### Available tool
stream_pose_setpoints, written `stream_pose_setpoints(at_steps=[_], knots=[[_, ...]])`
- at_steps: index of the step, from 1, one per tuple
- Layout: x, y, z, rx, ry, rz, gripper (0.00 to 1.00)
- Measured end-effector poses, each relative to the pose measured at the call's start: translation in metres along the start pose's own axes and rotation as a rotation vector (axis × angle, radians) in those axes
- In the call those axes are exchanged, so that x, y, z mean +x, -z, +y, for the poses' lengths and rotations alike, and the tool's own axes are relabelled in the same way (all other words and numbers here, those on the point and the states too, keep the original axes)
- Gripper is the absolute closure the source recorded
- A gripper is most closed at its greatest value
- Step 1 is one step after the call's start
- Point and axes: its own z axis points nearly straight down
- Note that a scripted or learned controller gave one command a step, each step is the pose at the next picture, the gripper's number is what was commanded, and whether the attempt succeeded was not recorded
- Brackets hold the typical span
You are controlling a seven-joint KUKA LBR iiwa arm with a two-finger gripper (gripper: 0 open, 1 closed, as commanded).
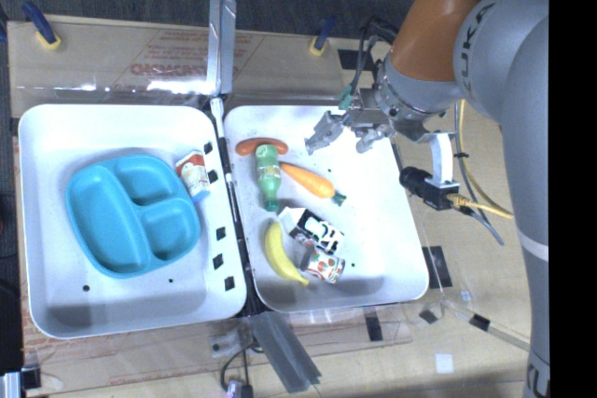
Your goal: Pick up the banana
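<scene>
The banana (281, 253) lies in the right bin (396, 228), near its front edge, touching a small printed can (322, 267). The gripper (347, 131) hangs well apart above the back, fingers spread and empty. The pick is not yet begun.

Bins (392, 200): smooth white plastic, slight sheen. Divided tray (131, 210): glossy blue plastic. Banana (280, 253): smooth, matt yellow skin. Arm (504, 23): smooth grey casing with glossy orange band. Desk (121, 51): matt, cardboard-like brown surface.
</scene>
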Motion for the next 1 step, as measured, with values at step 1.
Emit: stream_pose_setpoints(at_steps=[1], knots=[[0.0906,-0.049,-0.0801,0.002,-0.019,0.0,0.0]])
